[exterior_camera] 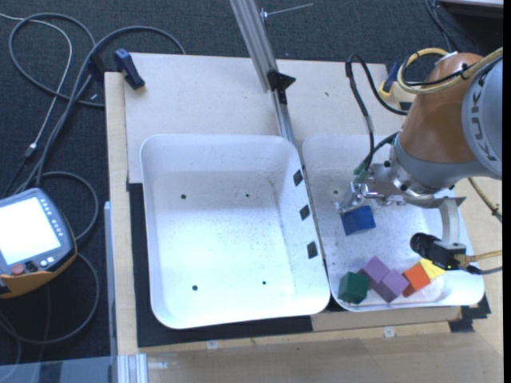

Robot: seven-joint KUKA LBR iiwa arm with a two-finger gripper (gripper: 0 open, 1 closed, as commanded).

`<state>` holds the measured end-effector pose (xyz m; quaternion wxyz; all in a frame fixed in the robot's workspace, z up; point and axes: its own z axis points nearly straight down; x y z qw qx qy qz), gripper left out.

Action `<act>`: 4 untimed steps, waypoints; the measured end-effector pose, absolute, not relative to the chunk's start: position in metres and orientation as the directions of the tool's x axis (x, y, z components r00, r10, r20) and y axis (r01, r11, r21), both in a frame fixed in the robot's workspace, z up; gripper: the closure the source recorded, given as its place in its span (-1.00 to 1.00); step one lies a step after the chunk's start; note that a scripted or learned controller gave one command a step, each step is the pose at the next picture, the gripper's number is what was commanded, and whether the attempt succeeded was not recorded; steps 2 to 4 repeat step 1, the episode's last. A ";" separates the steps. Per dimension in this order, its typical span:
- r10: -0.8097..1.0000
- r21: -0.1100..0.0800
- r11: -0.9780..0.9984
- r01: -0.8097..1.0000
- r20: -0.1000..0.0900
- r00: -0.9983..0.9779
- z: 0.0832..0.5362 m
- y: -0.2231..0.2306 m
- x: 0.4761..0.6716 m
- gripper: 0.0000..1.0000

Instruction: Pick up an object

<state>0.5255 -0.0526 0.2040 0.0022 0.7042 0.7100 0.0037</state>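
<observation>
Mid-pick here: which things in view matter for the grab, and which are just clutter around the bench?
Job:
two-finger gripper
blue cube
green block
purple blocks
orange block
yellow block
right white bin

Lying about:
left white bin
handheld control pendant
blue clamp
floor cables

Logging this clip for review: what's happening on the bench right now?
The KUKA arm reaches in over the right bin, with its pincer right at the blue block. Whether it has a grip on the block is unclear from this angle. A green block, purple blocks, an orange block and a yellow one lie clustered along the bin's near edge.
</observation>
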 end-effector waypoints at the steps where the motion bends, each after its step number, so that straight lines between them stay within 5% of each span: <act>1: 1.000 0.002 0.009 1.000 0.003 -0.009 0.199 0.015 0.543 1.00; 4: 1.000 0.002 0.009 1.000 0.003 -0.009 0.199 0.015 0.543 1.00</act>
